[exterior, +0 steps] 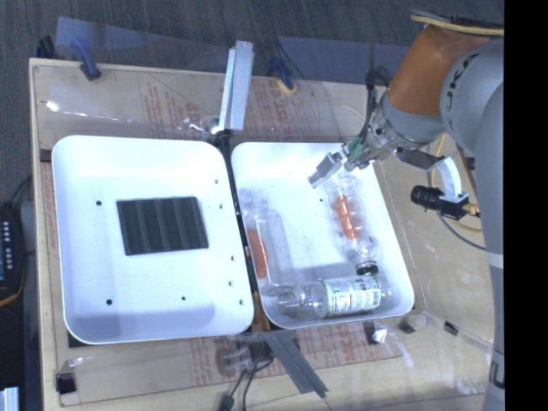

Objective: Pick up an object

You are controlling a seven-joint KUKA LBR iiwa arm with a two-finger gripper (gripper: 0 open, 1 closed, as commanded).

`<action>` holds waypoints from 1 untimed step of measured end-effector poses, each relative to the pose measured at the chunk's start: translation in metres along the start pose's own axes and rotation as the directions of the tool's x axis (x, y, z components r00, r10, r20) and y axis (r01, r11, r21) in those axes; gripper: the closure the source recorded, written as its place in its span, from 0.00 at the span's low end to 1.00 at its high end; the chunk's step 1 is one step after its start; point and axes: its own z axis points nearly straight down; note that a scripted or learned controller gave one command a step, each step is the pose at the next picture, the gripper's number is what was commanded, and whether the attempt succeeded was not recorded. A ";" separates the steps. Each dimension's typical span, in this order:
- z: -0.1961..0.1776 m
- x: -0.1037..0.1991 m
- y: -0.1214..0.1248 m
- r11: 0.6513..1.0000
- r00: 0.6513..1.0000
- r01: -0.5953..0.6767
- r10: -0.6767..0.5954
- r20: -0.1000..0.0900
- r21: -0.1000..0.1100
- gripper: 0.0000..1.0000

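My gripper (330,168) hangs over the back of the right bin (295,157), just above the top end of a clear bottle with an orange insert (349,217) that lies along the bin's right side. A second clear bottle with an orange insert (259,245) lies along the left wall. A clear bottle with a green-white label and black cap (338,298) lies across the front of the bin. Nothing shows between the fingers.
The left bin (86,169) holds a dark ribbed rectangular pad (163,225). A metal bar (235,88) stands behind the seam between the bins. Blue clamps (86,62) sit at the bench's back edge. The arm's orange band (424,71) is at the upper right.
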 end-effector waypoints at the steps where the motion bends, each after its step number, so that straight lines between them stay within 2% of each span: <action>1: -0.036 -0.010 0.025 0.985 0.985 -0.174 0.174 0.000 0.001 0.00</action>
